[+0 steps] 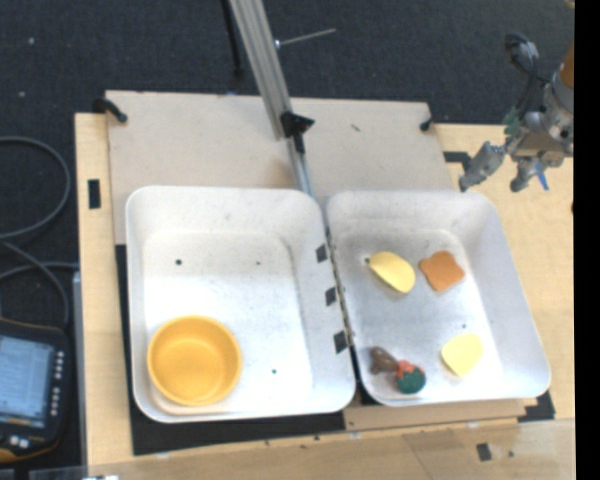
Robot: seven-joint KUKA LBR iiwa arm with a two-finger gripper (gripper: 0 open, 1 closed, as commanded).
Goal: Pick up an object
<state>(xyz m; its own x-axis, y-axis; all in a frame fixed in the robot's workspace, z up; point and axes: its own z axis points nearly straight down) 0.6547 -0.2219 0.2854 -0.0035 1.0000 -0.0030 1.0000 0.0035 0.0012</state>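
My gripper (502, 173) hangs off the far right corner of the right bin (500, 238), fingers spread and holding nothing, so I could clip the rim coming in, or slide off pieces that lie so flat. That bin holds a yellow piece (392, 271), an orange piece (442, 270), another yellow one (462, 354) and what may be a small toy (400, 371); the left bin (220, 218) holds a yellow bowl (194, 359).

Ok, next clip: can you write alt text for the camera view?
The gripper hangs above the right bin's far right corner, holding nothing. That bin holds two yellow pieces, an orange piece and a small brown and green toy; the left bin holds a yellow bowl.
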